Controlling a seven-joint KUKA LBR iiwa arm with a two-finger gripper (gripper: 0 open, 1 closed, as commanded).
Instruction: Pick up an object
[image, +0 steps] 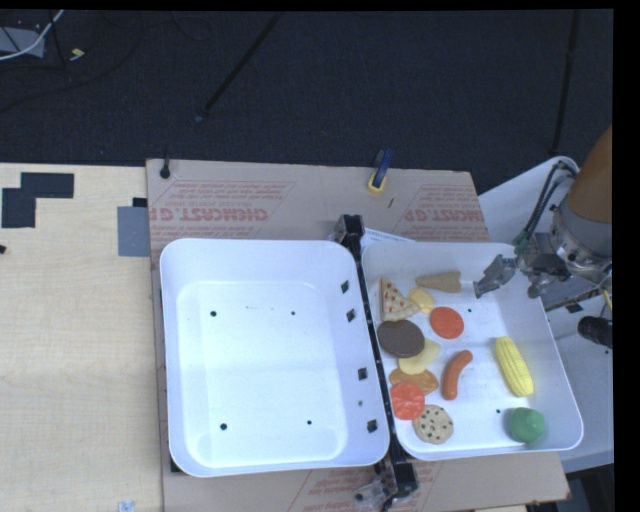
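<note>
The approach step was judged to be in hand: the gripper was seen spread open and holding nothing, poised over the upper right edge of the right bin, where the toy foods lay. The tan wedge lay nearest, with the red disc just below it; the corn cob and sausage lay further down. A descent onto one piece and a closing were judged to be called for. The wrist was cut off at the frame's edge, and the far finger was hard to make out.

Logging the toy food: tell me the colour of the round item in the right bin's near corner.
Green, seen best in the camera view, in the right bin.
</note>
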